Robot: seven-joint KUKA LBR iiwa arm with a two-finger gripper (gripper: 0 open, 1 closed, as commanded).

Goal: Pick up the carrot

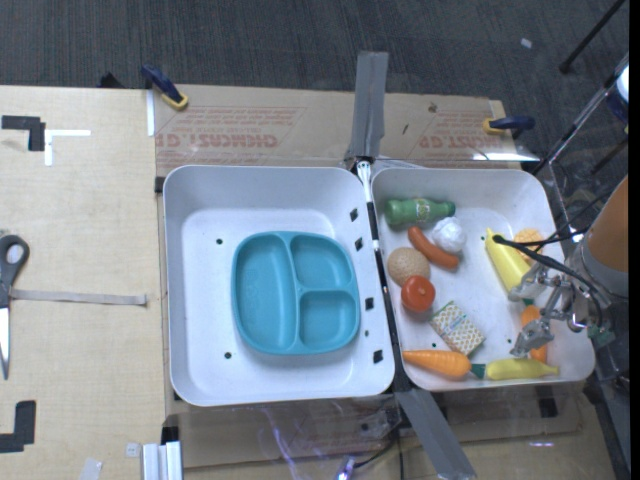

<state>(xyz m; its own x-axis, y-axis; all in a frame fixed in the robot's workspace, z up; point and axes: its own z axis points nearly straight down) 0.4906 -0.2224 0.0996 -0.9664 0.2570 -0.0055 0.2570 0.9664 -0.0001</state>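
Lying along the front wall of the right bin (470, 180), the carrot (437, 363) is seen apart from the gripper (533, 330), whose state cannot be told.

Two white bins sit side by side. The left bin (190, 298) holds a blue divided plate (296, 292). In the right bin (470, 183), the carrot (436, 363) lies at six o'clock. The gripper (535, 318) hangs at four o'clock, near a yellow piece (522, 369), possibly corn. A green bottle (420, 209) lies at eleven o'clock.
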